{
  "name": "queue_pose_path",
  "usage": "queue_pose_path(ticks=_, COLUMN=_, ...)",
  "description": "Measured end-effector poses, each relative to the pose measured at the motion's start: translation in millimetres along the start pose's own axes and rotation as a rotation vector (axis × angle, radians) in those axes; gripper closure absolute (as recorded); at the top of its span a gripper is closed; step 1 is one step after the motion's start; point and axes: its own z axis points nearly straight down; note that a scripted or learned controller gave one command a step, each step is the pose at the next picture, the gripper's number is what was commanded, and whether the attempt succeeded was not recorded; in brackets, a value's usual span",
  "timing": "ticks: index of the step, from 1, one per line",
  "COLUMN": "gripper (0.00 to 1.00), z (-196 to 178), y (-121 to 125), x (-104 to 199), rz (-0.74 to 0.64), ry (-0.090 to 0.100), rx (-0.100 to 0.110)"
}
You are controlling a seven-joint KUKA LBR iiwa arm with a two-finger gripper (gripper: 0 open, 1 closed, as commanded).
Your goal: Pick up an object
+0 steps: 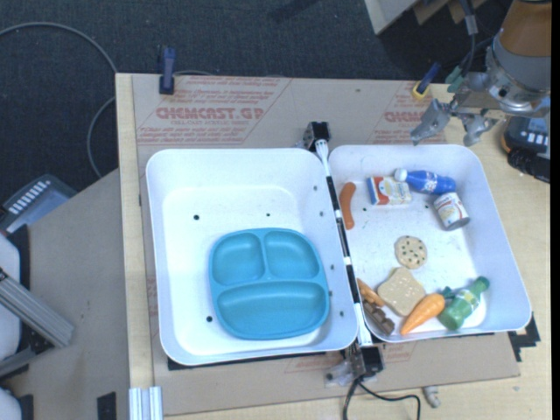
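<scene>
Arm (525, 38): orange band up top, silver-grey ring and wrist housing under it. End effector (452, 122): grey metal, two short splayed fingers. Black cables run along the arm; small teal and blue bits by the wrist.

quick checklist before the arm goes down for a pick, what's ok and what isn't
1. Pincer free of any object: ok, nothing between its fingers.
2. Pincer over the right bin: not ok, it sits beyond the far rim.
3. Targets present: ok, blue bottle, tin can, cookie, hot dog.
4. Isolated target: ok, the cookie lies apart from the rest.
5. Near corner clutter: not ok, carrot, bread slice and green bottle crowd together.
</scene>
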Motion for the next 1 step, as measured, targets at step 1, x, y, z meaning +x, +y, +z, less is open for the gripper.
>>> queue_pose_path(ticks=1, gripper=0.00, z=182.9, y=-6.6, x=-9.7, rz=0.000, ry=-0.001, rx=-0.003)
